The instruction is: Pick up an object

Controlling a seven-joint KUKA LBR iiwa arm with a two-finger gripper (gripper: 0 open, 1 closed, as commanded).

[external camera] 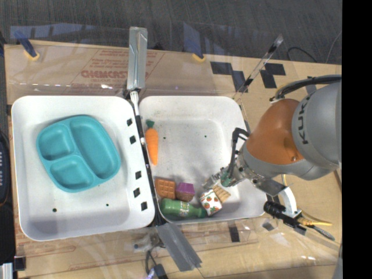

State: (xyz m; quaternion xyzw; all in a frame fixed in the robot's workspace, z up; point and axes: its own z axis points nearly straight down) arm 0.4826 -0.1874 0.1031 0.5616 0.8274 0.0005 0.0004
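Low in the right bin, the gripper (fingers unreadable) meets the tilted carton; carrot lies lengthwise, tip down.

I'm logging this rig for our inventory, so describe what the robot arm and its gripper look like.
The arm has a rounded grey housing with dark lettering along its side, and a broad, glossy orange band above the wrist. A black cable loops over the top of it. The gripper is small, dark and metallic, with details too blurred to make out.
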